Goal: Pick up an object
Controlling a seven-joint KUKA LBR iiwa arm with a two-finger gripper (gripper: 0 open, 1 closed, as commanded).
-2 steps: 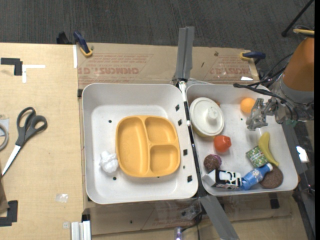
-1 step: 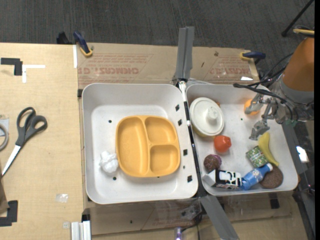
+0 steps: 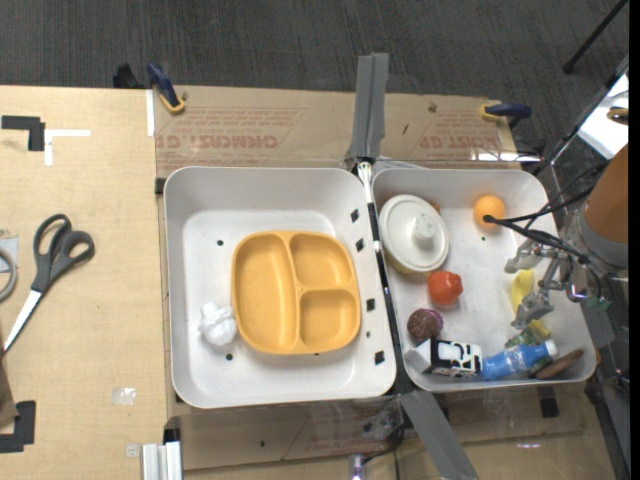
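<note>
The gripper (image 3: 537,286) hangs over the right side of the right-hand bin (image 3: 462,175), reaching in from the right edge of the bench. Its metal fingers (image 3: 545,293) point down over a yellow object (image 3: 521,290) lying against the bin floor. From where I stand I cannot tell how far apart they are or whether anything sits between them.

In that same bin, a white lidded bowl (image 3: 415,232) sits at the far left, with an orange ball (image 3: 489,209) to its right near the far wall. A red tomato-like piece (image 3: 445,287) lies just near of the bowl, and a dark purple round fruit (image 3: 425,324) lies nearer still. Along the near wall lie a black-and-white carton (image 3: 455,358), a blue-labelled plastic bottle (image 3: 515,359) on its side, and a brown stick-like item (image 3: 560,365).

The left-hand bin (image 3: 190,298) carries a yellow divided plate (image 3: 296,292) in its middle, with a crumpled white wad (image 3: 215,322) touching the plate's near-left edge.

Scissors (image 3: 45,268) rest on the wooden bench (image 3: 80,368) well to the left.
</note>
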